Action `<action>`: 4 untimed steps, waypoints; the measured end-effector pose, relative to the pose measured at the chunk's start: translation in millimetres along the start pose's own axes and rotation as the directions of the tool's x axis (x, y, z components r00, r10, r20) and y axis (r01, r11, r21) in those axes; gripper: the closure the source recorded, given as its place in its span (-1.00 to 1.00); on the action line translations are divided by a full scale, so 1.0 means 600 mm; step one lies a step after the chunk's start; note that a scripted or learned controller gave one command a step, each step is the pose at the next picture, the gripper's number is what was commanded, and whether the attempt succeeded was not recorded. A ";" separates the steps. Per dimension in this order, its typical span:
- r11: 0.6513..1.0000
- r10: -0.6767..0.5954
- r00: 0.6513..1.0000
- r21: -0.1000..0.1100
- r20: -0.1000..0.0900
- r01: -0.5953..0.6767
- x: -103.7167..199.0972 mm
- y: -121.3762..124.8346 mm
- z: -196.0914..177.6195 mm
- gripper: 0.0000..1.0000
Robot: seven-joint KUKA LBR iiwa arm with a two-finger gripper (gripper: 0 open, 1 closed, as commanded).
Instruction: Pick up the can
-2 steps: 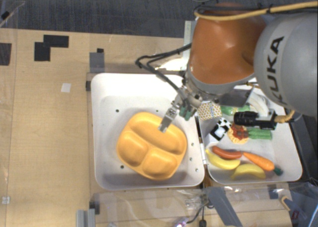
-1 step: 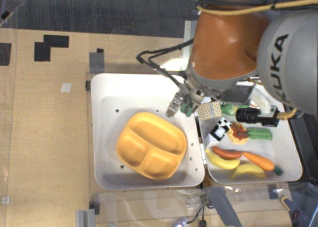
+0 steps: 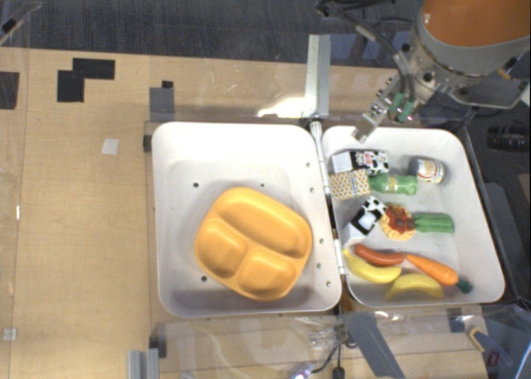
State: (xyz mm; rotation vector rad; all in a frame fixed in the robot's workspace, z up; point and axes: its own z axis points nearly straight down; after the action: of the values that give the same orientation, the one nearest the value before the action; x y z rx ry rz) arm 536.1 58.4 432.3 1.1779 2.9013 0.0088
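Pale wood makes up the table (image 3: 75,228) under my two white bins, with dark carpet beyond its far edge. My target, the can (image 3: 429,171), lies on its side in the far right part of the right bin (image 3: 481,228), its white and red label facing up, close to the bin's far wall. Just beside it, toward the divider, a green bottle (image 3: 392,184) lies flat, and beyond that a small patterned box (image 3: 348,184) and a black-and-white carton (image 3: 362,160) sit near the bin's left wall. Nearer the camera I see another black-and-white piece (image 3: 366,216), a red and yellow toy (image 3: 399,223) touching a green vegetable (image 3: 433,222), then a red pepper (image 3: 378,255), a carrot (image 3: 433,269) and two bananas (image 3: 404,284) along the near wall. My claw (image 3: 382,116) hangs above the far edge of the right bin, up and to the left of the can and well clear of it, pointing down at a slant. Whether its tips are parted or closed I cannot tell at this angle; nothing shows between them. Over in the left bin (image 3: 174,203) a big yellow sectioned tray (image 3: 252,241) lies upside down, taking up the middle and near-right part of the floor.
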 end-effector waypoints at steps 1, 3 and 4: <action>0.998 0.056 0.998 0.003 -0.003 -0.056 0.075 -0.040 0.093 1.00; 0.992 -0.129 0.992 -0.008 0.010 0.129 -0.039 -0.014 -0.031 1.00; 0.881 0.474 0.881 0.006 -0.002 -0.474 0.018 0.052 0.081 1.00</action>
State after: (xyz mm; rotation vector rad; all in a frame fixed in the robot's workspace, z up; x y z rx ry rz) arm 550.8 88.6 384.2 1.8550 2.5309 0.0065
